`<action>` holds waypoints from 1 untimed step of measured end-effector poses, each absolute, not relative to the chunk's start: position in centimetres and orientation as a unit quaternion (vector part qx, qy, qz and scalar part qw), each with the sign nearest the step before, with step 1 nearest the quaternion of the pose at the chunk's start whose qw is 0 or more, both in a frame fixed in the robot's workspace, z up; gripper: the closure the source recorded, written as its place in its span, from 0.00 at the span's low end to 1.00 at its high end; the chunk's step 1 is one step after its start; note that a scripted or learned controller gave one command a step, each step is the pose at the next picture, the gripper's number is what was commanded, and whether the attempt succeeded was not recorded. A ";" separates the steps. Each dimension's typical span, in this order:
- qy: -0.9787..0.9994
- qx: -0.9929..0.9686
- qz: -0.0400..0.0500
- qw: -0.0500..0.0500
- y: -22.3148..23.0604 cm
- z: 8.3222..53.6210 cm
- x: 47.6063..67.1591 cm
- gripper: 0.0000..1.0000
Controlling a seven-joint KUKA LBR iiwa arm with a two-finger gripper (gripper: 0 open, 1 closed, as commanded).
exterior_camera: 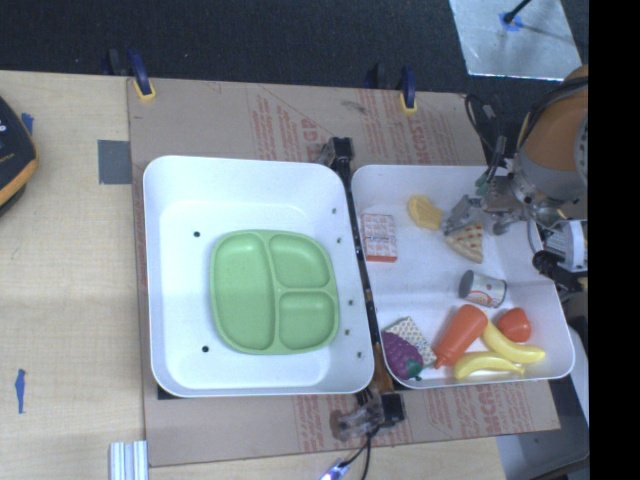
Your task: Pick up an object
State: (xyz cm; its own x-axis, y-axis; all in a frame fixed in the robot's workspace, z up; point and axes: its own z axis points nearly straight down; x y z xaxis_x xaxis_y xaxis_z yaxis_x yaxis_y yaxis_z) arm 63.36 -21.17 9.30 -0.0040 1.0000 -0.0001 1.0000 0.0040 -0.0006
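Note:
The right bin holds several toy foods: a yellow piece, a tan pizza slice, a red-and-white packet, a small grey can, an orange carrot, a red tomato, a yellow banana, a purple eggplant and a checked card. My gripper hangs at the bin's upper right, just above the pizza slice and right of the yellow piece. Nothing is visibly held between its fingers.
The left bin holds a green divided plate. Clamps pin the cardboard underlay at the back. A yellow-and-black device lies at the far left of the bench. The arm's orange band stands over the right bin's far corner.

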 end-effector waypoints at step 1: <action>-0.709 -0.705 0.001 0.002 -18.0 9.4 63.0 0.00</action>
